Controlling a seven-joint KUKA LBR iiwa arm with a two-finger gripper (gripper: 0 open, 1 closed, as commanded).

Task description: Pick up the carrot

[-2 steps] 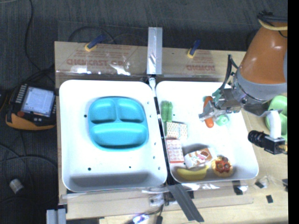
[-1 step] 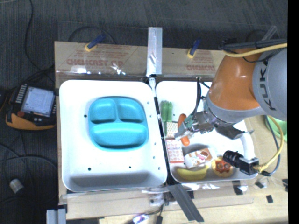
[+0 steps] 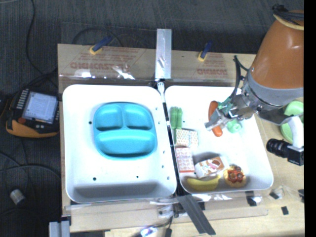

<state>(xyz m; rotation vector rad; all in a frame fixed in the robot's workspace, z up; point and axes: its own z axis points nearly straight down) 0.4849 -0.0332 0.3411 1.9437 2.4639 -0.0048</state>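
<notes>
The carrot [image 3: 213,108] is orange with a green top [image 3: 235,127] and lies in the right bin [image 3: 261,154], in its upper right part. My gripper [image 3: 217,122] is directly over the carrot's middle and hides it, so orange shows both above and below the gripper. The grey wrist and the orange band of the arm [image 3: 279,48] come in from the upper right. The carrot looks to be low in the bin, at or near its floor.
The right bin also holds a green vegetable [image 3: 175,116], two red-and-white packets [image 3: 185,138], a white pouch [image 3: 209,166], a banana [image 3: 202,183] and a round red-yellow item [image 3: 234,176]. A blue sectioned plate [image 3: 123,130] lies in the left bin [image 3: 79,177].
</notes>
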